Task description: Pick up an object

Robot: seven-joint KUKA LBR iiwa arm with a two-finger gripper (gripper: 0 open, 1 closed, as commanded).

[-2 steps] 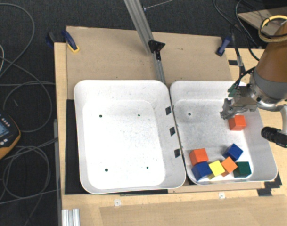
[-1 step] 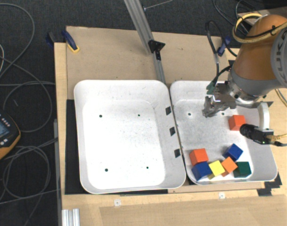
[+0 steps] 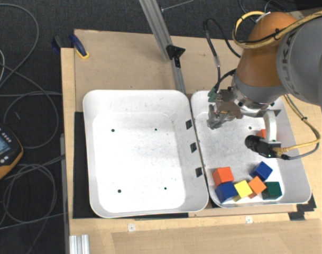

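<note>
Blocks clustered at the near end of the right bin (image 3: 298,165); gripper above the bin's far half.

Orange block (image 3: 222,174), blue block (image 3: 226,191), yellow block (image 3: 243,188), second orange block (image 3: 257,184), second blue block (image 3: 263,170) and green block (image 3: 273,190) lie close together. The gripper (image 3: 215,121) hangs well apart from them; finger state cannot be determined.

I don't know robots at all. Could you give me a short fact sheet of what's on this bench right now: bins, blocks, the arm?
bins: left bin and right bin, white, side by side
blocks: orange-red, two blue, yellow, orange, green
block location: clustered at the right bin's near end
arm: grey with orange band, reaching in from the right
tool: above the right bin's far end, apart from the blocks
held: nothing visible
</note>
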